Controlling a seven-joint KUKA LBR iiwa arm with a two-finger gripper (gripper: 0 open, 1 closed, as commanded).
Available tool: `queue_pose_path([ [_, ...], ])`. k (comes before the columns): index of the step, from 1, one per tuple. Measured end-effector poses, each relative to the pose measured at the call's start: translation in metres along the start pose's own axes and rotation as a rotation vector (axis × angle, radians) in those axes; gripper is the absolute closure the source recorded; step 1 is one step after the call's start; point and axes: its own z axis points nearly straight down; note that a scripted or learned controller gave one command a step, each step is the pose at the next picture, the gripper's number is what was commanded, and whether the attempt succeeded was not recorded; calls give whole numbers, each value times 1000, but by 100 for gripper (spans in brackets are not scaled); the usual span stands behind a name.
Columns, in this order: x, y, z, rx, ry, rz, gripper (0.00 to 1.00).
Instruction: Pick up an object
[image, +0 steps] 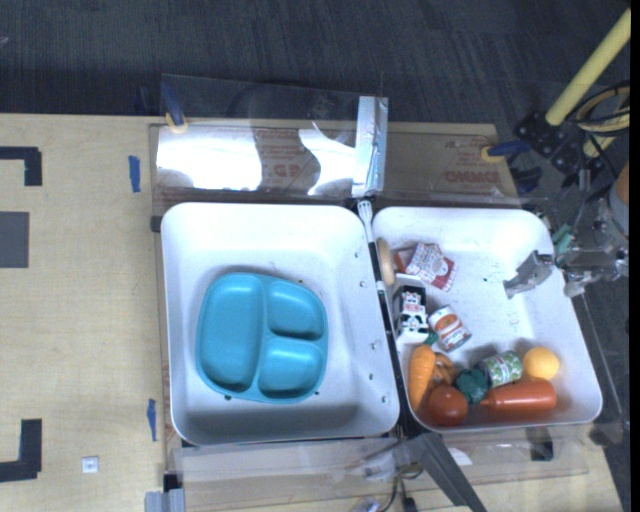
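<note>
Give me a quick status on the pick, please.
Grey two-finger gripper over right white bin, nothing held. Toy food heaped at bin's near edge: orange carrot, red tomato.

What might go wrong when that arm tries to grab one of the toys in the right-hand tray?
The toys are crowded at the right tray's near edge: carrot, tomato, orange ball and long red piece touch or nearly touch, so the gripper may nudge neighbours or close on two.

Several toys look round and smooth and could slip out.

Those against the tray's wall leave little room beside them.
</note>
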Motion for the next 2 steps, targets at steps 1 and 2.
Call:
queue_pose_path([
  [1,14,32,76,6,2,-13,0],
  [2,30,38,171,-10,-2,30,0],
])
